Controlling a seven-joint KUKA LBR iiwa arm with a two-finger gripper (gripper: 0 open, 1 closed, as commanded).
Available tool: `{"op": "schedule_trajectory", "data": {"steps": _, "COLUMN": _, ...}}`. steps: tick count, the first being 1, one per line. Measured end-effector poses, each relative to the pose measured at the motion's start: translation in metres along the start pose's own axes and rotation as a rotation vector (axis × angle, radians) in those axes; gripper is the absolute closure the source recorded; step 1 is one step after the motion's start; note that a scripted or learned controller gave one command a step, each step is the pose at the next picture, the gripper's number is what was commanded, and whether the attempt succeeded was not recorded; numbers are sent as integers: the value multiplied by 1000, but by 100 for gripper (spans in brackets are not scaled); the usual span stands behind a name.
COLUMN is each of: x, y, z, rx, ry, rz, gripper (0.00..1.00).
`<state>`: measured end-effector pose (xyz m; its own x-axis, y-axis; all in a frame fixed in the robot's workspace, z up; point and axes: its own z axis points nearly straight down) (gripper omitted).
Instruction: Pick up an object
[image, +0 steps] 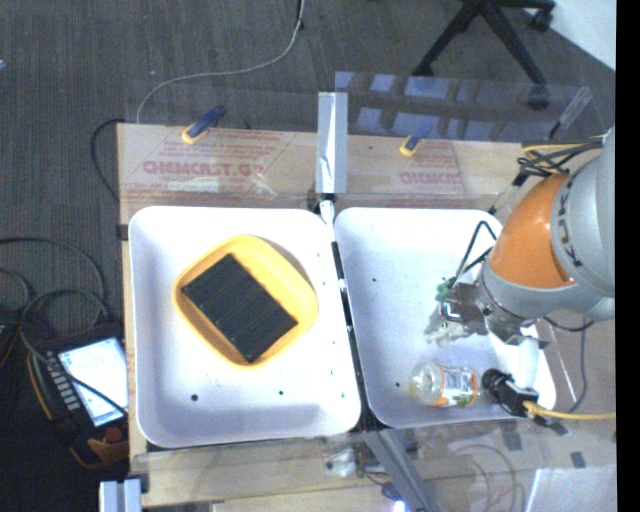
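- A small bottle (445, 385) with an orange and green label is lying on its side in the right bin (400, 260), close to the near wall.
- A gadget with a bright screen (92, 375) is lying on the dark floor, to the left of the bins.
- The gripper (448, 312) is hanging over the right bin, a little farther back than the bottle and apart from it. I cannot tell if it is spread or pressed together.
- The grey arm (545, 250) with its orange band is reaching in from the right, over the right side of that bin.
- A yellow dish (292, 272) is sitting in the middle of the left bin (160, 400).
- A black square pad (240, 307) is lying inside the yellow dish, turned at a slant.
- A wooden board (200, 165) with red letters is lying just behind both bins.
- Two blue and yellow clamps are sitting on the far edge of the board, one on the left (203, 124) and one on the right (417, 138).
- The black legs of a chair (500, 25) are standing on the carpet far back on the right.
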<state>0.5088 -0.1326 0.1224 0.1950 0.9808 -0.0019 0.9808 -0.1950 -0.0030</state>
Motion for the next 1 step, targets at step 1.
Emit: {"op": "schedule_trajectory", "data": {"steps": 1, "x": -21, "y": -22, "z": -10, "rx": -1, "ry": 0, "rz": -87, "gripper": 100}}
